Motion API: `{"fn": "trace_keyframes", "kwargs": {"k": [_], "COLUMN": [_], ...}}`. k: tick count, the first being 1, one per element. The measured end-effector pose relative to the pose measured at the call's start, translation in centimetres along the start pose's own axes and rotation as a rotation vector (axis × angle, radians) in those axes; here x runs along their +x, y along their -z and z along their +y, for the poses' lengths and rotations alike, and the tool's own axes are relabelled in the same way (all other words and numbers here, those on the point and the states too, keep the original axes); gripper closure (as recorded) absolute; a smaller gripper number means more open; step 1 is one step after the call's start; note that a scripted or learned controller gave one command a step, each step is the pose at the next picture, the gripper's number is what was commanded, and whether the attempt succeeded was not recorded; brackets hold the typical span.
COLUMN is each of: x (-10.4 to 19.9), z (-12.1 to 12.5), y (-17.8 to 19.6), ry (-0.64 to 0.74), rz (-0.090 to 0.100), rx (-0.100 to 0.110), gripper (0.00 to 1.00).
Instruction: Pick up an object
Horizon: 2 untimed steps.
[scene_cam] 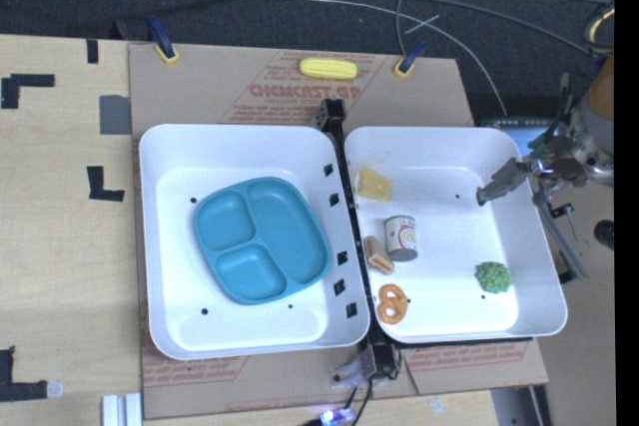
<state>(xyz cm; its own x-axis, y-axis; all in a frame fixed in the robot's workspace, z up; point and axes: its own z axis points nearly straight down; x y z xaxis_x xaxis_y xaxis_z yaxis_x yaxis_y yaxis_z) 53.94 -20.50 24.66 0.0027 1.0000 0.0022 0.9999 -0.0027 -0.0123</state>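
At the far left we see the pale wooden bench (60,244) with a few black marks, and on it a brown cardboard sheet (250,85) printed in red, pinned at its far edge by two blue-and-yellow clamps (163,43). Between those clamps, near the cardboard's far edge, lies a yellow corn cob (327,68), smooth and rounded, well apart from both bins.

The left bin (160,214) is shallow, white and glossy with rounded corners. In its middle sits a blue divided plate (262,238), a matte plastic piece with three compartments, set at a tilt to the bin's walls.

Black clips run along the seam where the two bins meet.

In the right bin (519,314), near its left wall, we find a pale yellow cheese wedge (374,184) toward the far side, then a small can (400,237) lying on its side with a white-and-red label, a hot-dog-like bun (378,256) just beside the can, and a brown pretzel (391,303) near the front-left corner. A bumpy green broccoli piece (492,277) rests near the front-right corner, alone.

The gripper (491,191) hangs over the right bin's right wall, dark and slender; we cannot tell how its tips are set, and nothing is seen pinched in them. Thin cables arc above.
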Motion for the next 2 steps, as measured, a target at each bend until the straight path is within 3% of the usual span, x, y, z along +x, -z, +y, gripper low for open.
{"fn": "trace_keyframes", "kwargs": {"k": [1,2], "x": [0.0,0.6], "z": [0.2,0.1], "y": [0.6,-3.8], "ry": [0.003,0.004], "rz": [-0.003,-0.002], "rx": [-0.011,-0.007], "gripper": [0.00,0.00]}}
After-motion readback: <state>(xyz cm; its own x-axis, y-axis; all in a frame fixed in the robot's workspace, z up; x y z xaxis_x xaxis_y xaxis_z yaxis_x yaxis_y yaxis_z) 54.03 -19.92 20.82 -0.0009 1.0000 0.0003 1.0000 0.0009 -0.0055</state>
